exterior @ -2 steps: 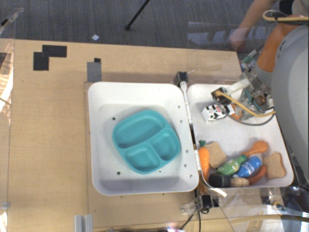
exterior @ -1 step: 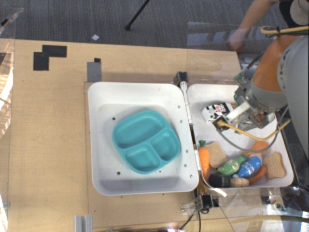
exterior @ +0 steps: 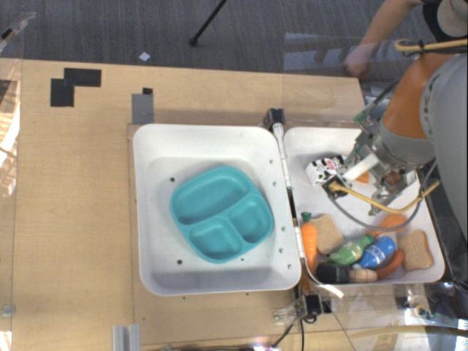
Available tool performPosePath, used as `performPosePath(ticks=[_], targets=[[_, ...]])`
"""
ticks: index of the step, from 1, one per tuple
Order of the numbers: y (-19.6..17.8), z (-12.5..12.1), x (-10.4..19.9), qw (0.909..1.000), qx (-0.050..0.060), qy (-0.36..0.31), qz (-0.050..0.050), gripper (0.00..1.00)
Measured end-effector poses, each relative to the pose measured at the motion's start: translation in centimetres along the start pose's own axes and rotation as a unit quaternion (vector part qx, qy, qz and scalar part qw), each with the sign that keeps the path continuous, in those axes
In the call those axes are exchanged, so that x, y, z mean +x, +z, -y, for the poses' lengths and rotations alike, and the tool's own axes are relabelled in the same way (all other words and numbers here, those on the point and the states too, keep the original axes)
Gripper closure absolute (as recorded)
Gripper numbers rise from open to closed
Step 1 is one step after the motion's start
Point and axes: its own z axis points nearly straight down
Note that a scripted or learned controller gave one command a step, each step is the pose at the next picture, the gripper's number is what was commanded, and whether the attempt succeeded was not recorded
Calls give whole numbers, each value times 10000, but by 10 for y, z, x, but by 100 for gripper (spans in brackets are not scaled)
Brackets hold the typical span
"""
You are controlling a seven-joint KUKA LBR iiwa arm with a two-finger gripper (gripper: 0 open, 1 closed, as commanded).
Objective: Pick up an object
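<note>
Tool (exterior: pixel 356 172) sits low over the right bin (exterior: pixel 300 141), at the upper middle of it, reached in from the right on the grey arm (exterior: pixel 439 115) with its orange band (exterior: pixel 404 101); whether it is wide or narrow cannot be told, and nothing is seen clearly held. Just beside its tip, to the left, lies a small black-and-white toy (exterior: pixel 324 168) on the bin floor. Yellow cable (exterior: pixel 365 196) loops under the wrist. Candidate objects crowd the bin's lower edge: orange carrot (exterior: pixel 309 243) against the left wall, tan bread slice (exterior: pixel 328 233) touching it, green piece (exterior: pixel 348 253), blue item (exterior: pixel 379 253), dark piece (exterior: pixel 333 273), small tan lump (exterior: pixel 363 275), second bread slice (exterior: pixel 415 250) at lower right, orange piece (exterior: pixel 393 221) near the cable. All of these lie well below the tool, apart from it. Left bin (exterior: pixel 146 218) holds a teal divided tray (exterior: pixel 219 212), three compartments, tilted diagonally, roughly centred. Both bins rest side by side on the wooden worktop (exterior: pixel 66 218). Black tape marks (exterior: pixel 73 85) sit at the worktop's upper left. A person's arm (exterior: pixel 387 20) shows at top right beyond the worktop.
</note>
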Motion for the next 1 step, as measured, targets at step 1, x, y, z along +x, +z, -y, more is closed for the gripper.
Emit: performPosePath(ticks=[1], targets=[[83,-45,39,9996,-157,157,-201,0]])
